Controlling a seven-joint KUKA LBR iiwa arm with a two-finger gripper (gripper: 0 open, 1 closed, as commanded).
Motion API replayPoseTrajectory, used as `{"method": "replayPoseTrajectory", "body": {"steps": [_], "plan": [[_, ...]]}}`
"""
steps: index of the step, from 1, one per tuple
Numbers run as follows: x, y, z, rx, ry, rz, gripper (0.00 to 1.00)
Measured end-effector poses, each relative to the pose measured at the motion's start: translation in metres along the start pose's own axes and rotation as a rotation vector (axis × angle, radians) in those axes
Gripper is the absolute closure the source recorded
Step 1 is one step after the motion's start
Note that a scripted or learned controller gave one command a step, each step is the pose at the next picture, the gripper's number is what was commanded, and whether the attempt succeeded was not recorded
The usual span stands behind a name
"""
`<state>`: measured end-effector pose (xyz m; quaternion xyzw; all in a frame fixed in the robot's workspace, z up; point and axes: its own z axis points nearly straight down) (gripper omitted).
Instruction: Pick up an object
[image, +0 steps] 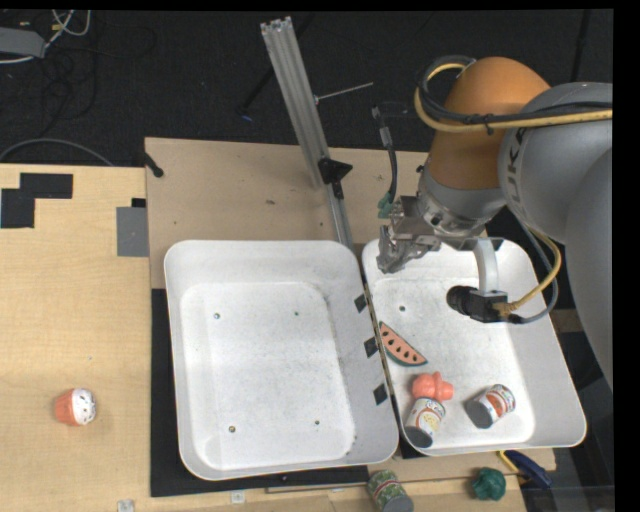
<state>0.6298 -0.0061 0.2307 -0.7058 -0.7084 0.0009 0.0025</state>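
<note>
Nearest the camera, the right bin held two small cans, a pink toy and a watermelon slice. Farther back, the gripper hung over that bin's far-left corner; its state could not be determined.

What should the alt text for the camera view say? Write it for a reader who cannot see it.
A grey and orange robot arm reaches from the right, its hand over the far left corner of the right bin. A watermelon slice, a red toy and two small cans lie at that bin's near end, beside the left bin.
</note>
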Motion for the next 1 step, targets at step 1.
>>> {"method": "replayPoseTrajectory", "body": {"steps": [1], "plan": [[0.0475, 0.0065, 0.0101, -0.002, -0.001, 0.000, 1.00]]}}
